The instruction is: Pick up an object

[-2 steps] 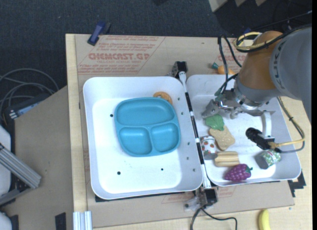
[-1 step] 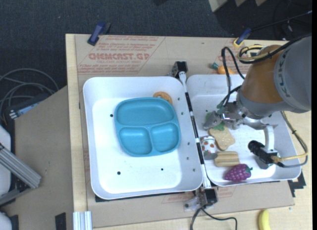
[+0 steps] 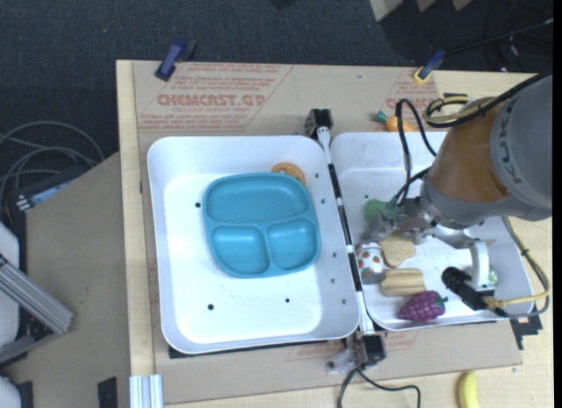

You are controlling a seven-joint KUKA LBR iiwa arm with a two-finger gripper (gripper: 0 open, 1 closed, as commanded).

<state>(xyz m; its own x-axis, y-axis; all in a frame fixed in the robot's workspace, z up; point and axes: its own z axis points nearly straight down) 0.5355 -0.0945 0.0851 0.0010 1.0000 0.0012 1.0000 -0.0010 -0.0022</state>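
My gripper [image 3: 406, 222] hangs low over the middle of the right bin [image 3: 373, 156], at the end of the grey and orange arm. Just left of it lies a green toy [image 3: 379, 211]. Below it are a tan flat piece [image 3: 397, 251], a white toy with red dots [image 3: 371, 260], a tan bun-like roll [image 3: 402, 282] and a purple grape bunch [image 3: 421, 307]. The arm hides the bin's right part. I see nothing clearly held.
The left bin [image 3: 176, 187] holds a blue divided plate [image 3: 262, 222] and a small orange-brown ring [image 3: 288, 170] at its far edge. A blue clip [image 3: 176, 58] lies at the bench's back left. A yellow piece [image 3: 469, 390] lies at the front right.
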